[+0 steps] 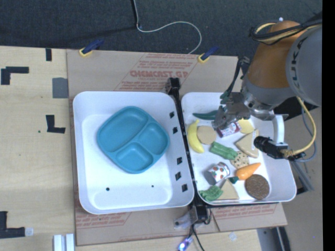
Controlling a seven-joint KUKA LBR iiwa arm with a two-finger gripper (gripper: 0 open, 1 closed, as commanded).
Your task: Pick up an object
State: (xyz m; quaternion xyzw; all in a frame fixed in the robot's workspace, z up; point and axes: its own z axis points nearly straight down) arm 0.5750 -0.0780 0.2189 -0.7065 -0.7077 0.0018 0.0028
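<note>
Gripper low in right bin, just right of banana | jaws: aperture cannot be told | target: purple-white packet beneath | advice: centre, close, lift vertically.

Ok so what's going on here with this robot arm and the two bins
A grey and orange arm reaches into the right bin, its gripper low over a pile of toy food: a banana, a carrot, a green pickle and more. Nothing is clearly lifted yet. The left bin holds a blue divided plate.
</note>
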